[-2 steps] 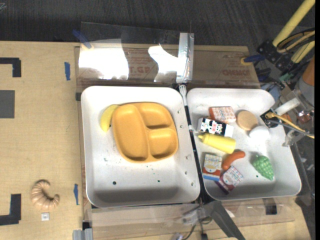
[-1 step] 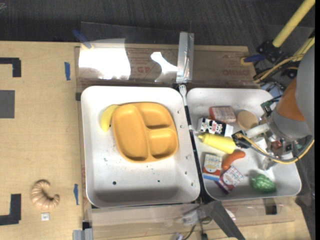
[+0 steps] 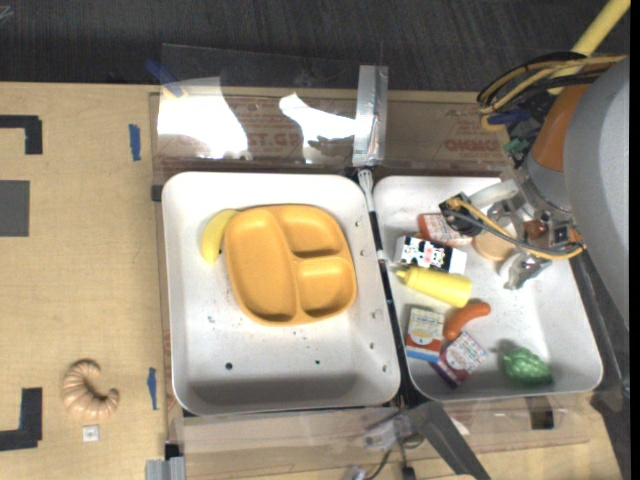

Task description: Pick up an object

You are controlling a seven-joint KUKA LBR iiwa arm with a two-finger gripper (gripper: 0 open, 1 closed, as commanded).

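A curly brown toy shaped like a bread roll point(image 3: 90, 388) is lying on the bench point(image 3: 80, 268), by itself, well apart from the two bins.

In the right bin point(image 3: 570, 298), a bumpy green toy point(image 3: 525, 366) is sitting in the near corner. Close to it, a little shiny packet point(image 3: 462, 353) is lying against a small card box point(image 3: 424, 326). An orange carrot toy point(image 3: 465, 316) is lying just above them, touching a yellow bottle point(image 3: 437, 285) that is lying on its side. A black and white spotted box point(image 3: 432, 256) is resting right behind the bottle.

The grey arm point(image 3: 605, 168) is reaching in from the right. Its gripper point(image 3: 520, 233) is hanging over the far right part of the right bin. It is sitting just beside a round tan thing point(image 3: 492, 245) and a small red and white box point(image 3: 440, 226). I cannot tell if the gripper is open or closed, and I am not seeing any toy held in it. All the toys in this bin are lying on the bin floor.

In the left bin point(image 3: 280, 368), a big orange tray with parts point(image 3: 290, 263) is lying flat. A yellow piece point(image 3: 213, 233) is peeking out from under its left side.
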